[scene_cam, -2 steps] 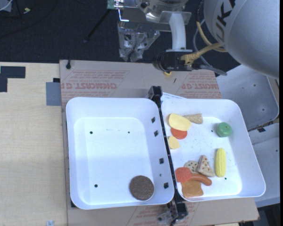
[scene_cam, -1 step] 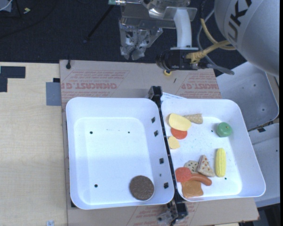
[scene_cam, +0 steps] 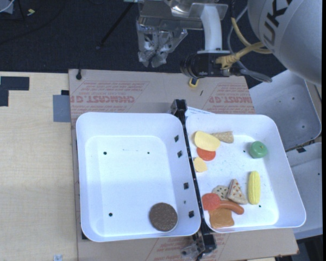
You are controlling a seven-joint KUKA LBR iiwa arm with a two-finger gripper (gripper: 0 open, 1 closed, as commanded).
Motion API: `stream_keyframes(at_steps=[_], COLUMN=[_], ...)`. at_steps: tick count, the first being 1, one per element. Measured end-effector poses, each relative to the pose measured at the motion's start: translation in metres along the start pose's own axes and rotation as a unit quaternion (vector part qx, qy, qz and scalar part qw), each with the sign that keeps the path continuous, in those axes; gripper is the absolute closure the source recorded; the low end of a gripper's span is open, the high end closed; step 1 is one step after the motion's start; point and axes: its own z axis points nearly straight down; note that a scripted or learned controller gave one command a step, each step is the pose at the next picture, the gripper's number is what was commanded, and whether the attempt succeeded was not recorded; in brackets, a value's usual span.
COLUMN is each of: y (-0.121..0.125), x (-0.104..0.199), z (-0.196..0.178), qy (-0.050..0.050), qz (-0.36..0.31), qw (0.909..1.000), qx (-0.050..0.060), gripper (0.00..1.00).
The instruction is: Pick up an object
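My gripper [scene_cam: 155, 53] hangs high above the back edge of the bench, behind the left bin [scene_cam: 92, 145] and well clear of everything in the bins. A brown round cookie [scene_cam: 163, 217] lies in the left bin's front right corner. The right bin [scene_cam: 282, 189] holds several toy foods: a yellow oval [scene_cam: 206, 141] on a red-orange disc [scene_cam: 207, 155], a tan cracker [scene_cam: 224, 137], a green round piece [scene_cam: 257, 149], a yellow corn cob [scene_cam: 254, 187], a pizza slice [scene_cam: 237, 191], a red tomato [scene_cam: 210, 201], a sausage [scene_cam: 231, 207] and an orange piece [scene_cam: 221, 219].
The bins stand side by side on a cardboard sheet [scene_cam: 125, 94], joined by black clips along the divider [scene_cam: 186, 167]. A light wooden benchtop [scene_cam: 27, 173] lies to the left. Yellow cabling [scene_cam: 239, 56] and the arm's grey body [scene_cam: 285, 20] fill the upper right.
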Motion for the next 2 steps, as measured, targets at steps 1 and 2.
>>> stream_keyframes(at_steps=[1,2], y=[-0.0004,-0.0009], x=[0.0018,0.0035], z=[-0.0089,-0.0180], qy=[0.000,-0.001], qz=[-0.004,-0.008], qw=[1.0000,1.0000], qx=[0.002,0.005], gripper=[1.00,1.00])
